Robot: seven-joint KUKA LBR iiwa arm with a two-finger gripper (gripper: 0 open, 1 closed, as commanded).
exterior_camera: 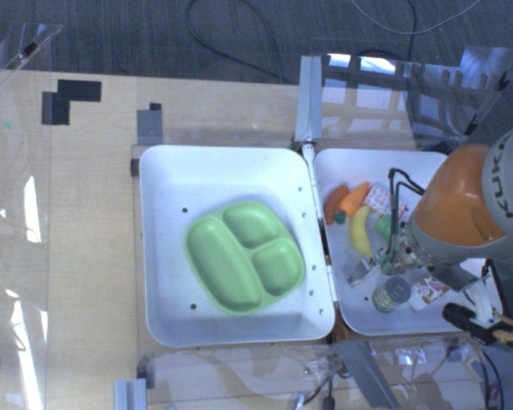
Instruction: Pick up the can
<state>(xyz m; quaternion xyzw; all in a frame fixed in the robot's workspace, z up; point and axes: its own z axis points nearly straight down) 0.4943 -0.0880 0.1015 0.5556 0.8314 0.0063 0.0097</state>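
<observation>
The can (391, 295), with a grey lid and a yellow-green label, lies tilted near the front of the right bin (352, 162). My gripper (381, 265) hangs low in that bin, just behind the can and very close to it. The grey arm with its orange band (459, 202) comes in from the right and covers the bin's right part. The can is not between the gripper's parts; it rests on the bin floor.
A yellow banana (360, 230), an orange carrot (345, 201), a small green object (383, 226) and a red-and-white packet (377, 197) lie behind the gripper. Another packet (427, 293) sits right of the can. The left bin (167, 178) holds a green divided plate (244, 254).
</observation>
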